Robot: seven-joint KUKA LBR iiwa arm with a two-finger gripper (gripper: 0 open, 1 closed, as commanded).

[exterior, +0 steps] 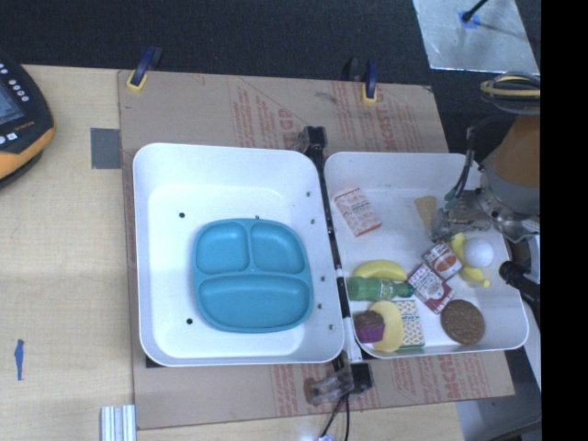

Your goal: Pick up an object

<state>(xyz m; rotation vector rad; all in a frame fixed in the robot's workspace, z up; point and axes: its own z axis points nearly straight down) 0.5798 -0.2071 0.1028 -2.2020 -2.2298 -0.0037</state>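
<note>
Right bin [386, 175], tool [462, 219] fingers indistinct

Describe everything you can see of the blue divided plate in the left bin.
The light blue plastic divided plate has rounded corners and three compartments: two small ones at the far side, one wide one nearer the camera. It lies flat, right way up, near the middle of the left shallow white bin, nothing in it or touching it besides the bin floor.

Cardboard-topped bench [64, 274] under two bins [147, 246]
</note>
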